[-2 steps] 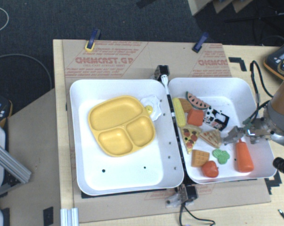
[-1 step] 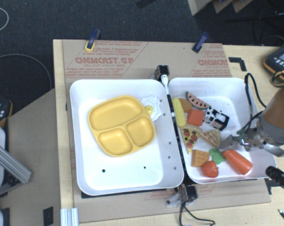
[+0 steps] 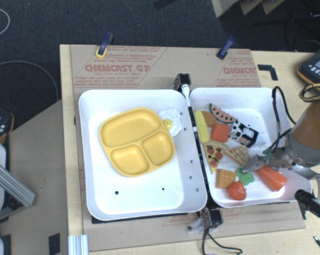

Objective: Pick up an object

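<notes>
On the table [image 3: 75,142] the left shallow white plastic bin [image 3: 96,190] holds a yellow three-compartment plastic plate [image 3: 137,141], lying flat and turned at an angle. Touching the plate's upper right edge is a small toy fried egg [image 3: 169,120], white with a yellow yolk.

The right white bin [image 3: 223,95] sits just beside the first, and it is crowded with toy food. Along its left wall lies a yellow corn cob [image 3: 201,126]. Near it are a watermelon slice [image 3: 222,113], an orange-red block [image 3: 220,132] and a black-and-white carton [image 3: 241,135]. Lower down come a pizza slice [image 3: 214,156], a tan cracker-like piece [image 3: 236,154], an orange wedge [image 3: 225,178] and a red tomato [image 3: 236,190].

The grey arm [image 3: 308,137] reaches in from the right, its gripper [image 3: 251,168] low over a green leafy toy [image 3: 247,177], just left of an orange carrot-shaped piece [image 3: 270,178]. I cannot tell how wide its fingers stand, nor whether anything sits between them.
</notes>
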You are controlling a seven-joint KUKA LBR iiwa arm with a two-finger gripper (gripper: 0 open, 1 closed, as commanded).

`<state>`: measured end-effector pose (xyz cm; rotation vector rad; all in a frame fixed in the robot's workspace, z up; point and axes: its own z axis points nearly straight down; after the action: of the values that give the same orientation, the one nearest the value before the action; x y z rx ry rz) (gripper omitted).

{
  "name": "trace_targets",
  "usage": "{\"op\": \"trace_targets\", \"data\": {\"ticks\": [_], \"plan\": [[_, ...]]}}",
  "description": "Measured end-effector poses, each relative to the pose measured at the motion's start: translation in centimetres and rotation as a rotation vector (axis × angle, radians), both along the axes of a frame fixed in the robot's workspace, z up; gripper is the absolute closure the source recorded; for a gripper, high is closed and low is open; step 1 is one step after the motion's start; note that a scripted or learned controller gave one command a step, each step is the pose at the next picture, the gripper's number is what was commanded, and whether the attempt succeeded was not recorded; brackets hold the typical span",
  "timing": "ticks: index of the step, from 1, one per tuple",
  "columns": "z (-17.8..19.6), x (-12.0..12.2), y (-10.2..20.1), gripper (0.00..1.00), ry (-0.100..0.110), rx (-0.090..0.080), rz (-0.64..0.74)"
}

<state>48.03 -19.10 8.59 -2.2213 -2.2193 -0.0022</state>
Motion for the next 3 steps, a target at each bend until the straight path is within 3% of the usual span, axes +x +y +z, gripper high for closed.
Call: {"op": "trace_targets", "data": {"ticks": [1, 3], "plan": [[1.2, 0.1, 0.0, 1.0, -0.005, -0.001, 0.0], [11.2, -0.2, 0.0, 1.0, -0.006, -0.005, 0.003]]}}
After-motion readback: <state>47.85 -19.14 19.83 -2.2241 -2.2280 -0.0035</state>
